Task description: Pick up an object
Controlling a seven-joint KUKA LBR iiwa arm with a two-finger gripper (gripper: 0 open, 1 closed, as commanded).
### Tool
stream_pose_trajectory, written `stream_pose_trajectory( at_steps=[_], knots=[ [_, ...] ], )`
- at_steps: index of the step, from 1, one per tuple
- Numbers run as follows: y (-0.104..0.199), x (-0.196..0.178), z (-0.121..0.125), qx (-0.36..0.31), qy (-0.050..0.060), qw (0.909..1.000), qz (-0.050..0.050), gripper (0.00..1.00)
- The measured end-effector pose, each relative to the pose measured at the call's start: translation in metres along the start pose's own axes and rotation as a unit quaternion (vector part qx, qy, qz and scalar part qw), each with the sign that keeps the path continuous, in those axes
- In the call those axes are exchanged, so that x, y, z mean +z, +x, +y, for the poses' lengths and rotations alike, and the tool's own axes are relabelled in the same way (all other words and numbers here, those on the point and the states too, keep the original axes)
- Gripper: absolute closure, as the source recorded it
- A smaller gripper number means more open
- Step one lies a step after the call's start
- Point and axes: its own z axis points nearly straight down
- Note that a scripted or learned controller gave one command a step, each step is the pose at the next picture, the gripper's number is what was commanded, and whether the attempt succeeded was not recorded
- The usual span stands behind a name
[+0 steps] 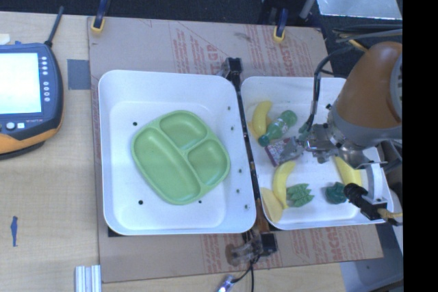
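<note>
Grey arm [356,121] with orange band, black cable, small metallic hand [301,145].

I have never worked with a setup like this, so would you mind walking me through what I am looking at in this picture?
This is one camera fixed above a workbench, looking down at a slant. The grey and orange shape on the right is a robot arm reaching in; at its tip is a two-finger gripper, low over the right bin. Whether it holds anything cannot be told from here.

Two shallow white bins sit side by side. The left bin holds a green divided plate. The right one holds small toys: several yellow banana-like pieces, a green bottle, a dark block by the gripper, and two green leafy pieces. The robot's job is to pick one of them up.

On the far left lies a handheld control pad with a screen.
</note>
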Motion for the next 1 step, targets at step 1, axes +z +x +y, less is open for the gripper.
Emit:
stream_pose_trajectory(
  at_steps=[1],
  knots=[
    [-0.0012, 0.0511, 0.0055, -0.001, 0.0, 1.0, 0.0, 0.0]
  ],
)
